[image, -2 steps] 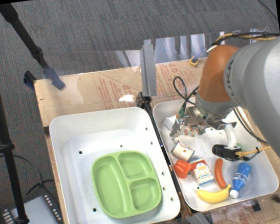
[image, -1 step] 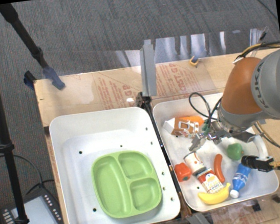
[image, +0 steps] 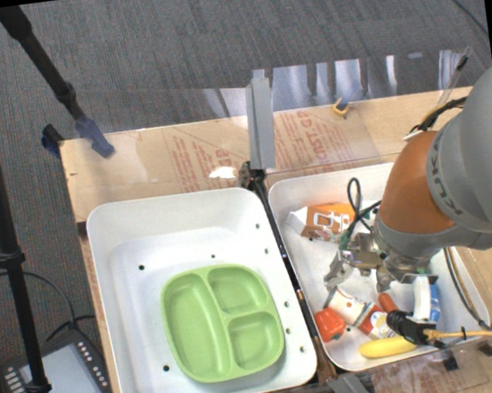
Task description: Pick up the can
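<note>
One grey arm [image: 462,179] is bent down over the right bin [image: 292,230]; its gripper [image: 357,262] is spread wide above the can [image: 347,299].

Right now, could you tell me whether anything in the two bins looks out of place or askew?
Nothing looks damaged or spilled. The right white bin holds a loose jumble under the gripper: an orange carton, a red-and-white can lying tilted, a yellow banana. The green divided plate lies flat in the left bin.

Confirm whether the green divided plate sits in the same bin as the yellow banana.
No. The green divided plastic plate lies in the left white bin, while the yellow banana lies in the right white bin.
</note>
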`<action>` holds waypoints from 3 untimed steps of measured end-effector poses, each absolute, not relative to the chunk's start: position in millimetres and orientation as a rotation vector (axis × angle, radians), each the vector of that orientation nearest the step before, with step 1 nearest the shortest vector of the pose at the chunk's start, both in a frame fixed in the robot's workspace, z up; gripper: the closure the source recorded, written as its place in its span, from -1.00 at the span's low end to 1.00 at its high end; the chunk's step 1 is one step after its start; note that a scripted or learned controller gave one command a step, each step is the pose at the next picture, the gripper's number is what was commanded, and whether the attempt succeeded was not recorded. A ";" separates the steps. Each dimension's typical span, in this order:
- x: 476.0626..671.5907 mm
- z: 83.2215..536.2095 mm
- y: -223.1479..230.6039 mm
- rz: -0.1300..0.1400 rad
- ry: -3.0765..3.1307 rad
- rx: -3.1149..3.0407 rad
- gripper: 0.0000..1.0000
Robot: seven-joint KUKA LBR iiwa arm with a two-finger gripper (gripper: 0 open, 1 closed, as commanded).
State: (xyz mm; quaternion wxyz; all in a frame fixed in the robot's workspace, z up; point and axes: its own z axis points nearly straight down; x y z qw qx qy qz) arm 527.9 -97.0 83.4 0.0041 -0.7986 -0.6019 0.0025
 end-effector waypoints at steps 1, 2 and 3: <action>583.4 82.8 -143.5 0.009 -1.797 -2.570 -1.00; 622.5 75.9 -127.5 0.093 -1.449 -2.735 -1.00; 629.4 83.6 -122.2 0.063 -1.468 -2.742 1.00</action>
